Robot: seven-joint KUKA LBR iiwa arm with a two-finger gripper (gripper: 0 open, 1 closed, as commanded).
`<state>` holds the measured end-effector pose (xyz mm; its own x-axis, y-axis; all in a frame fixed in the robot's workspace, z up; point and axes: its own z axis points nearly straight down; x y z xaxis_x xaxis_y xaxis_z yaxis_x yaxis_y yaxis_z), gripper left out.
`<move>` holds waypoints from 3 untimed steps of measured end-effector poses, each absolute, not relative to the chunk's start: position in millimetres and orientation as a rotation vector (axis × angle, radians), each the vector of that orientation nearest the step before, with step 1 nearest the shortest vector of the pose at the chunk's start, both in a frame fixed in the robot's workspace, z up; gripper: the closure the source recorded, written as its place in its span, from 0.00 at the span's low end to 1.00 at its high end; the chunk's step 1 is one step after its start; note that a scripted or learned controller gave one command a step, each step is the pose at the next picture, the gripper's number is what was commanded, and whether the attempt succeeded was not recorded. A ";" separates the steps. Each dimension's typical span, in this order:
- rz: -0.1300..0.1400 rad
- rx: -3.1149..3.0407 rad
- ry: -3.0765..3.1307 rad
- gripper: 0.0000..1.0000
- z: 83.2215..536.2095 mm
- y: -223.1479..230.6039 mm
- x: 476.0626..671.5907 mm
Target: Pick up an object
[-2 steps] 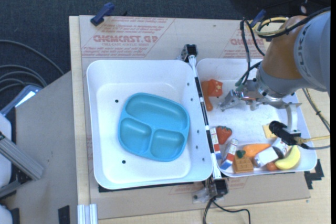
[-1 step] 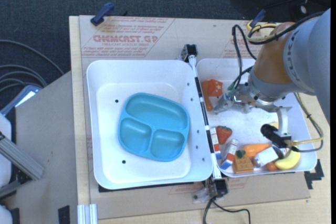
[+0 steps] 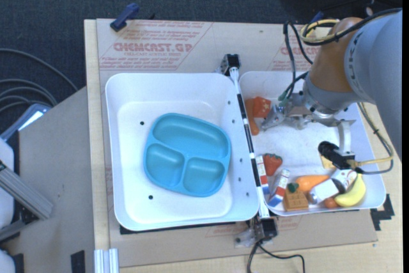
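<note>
So the gripper [image 3: 279, 113] hangs low in the right bin [image 3: 300, 83] beside an orange toy [image 3: 259, 107]; can't tell how its jaws stand.

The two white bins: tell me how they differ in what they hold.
The left bin holds one blue divided plate, lying flat; the right bin holds many small toy foods, among them a banana and a carrot. The arm's gripper reaches into the right bin, not the left. Both are shallow and white.
</note>
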<state>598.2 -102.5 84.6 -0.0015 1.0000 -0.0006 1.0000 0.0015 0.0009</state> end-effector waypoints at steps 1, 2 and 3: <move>0.000 2.218 2.222 1.00 94.6 -102.2 598.6; 0.000 2.218 2.223 0.00 94.4 -102.1 598.5; -0.004 2.224 2.224 0.00 83.9 -95.4 665.6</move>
<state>665.6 -95.4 83.9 0.0001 1.0000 0.0011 1.0000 -0.0001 -0.0046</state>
